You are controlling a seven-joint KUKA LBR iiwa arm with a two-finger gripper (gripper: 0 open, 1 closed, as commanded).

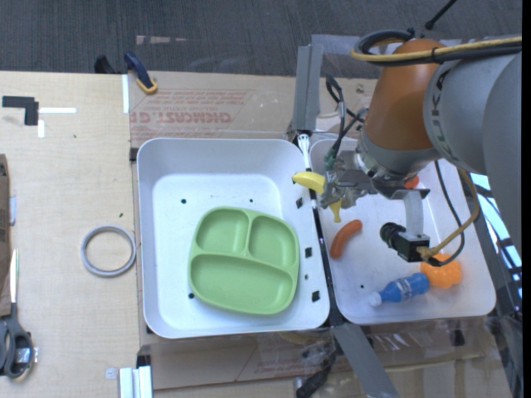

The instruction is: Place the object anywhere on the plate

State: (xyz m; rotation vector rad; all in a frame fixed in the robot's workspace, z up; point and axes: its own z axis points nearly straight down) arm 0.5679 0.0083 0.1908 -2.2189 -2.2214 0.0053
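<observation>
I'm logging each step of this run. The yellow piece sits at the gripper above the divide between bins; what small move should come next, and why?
Probably carry the yellow banana leftward, since it hangs at the gripper over the bins' shared rim, while the green plate lies lower left in the left bin.

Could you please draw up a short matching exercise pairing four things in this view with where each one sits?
Things:
1. green plate
2. hot dog
3. tape ring
4. blue bottle

Places:
A. on the bench, left of both bins
B. near the right bin's front edge
C. in the left bin
D. in the right bin, close to the wall between the bins

Pairs: 1-C, 2-D, 3-A, 4-B
</observation>
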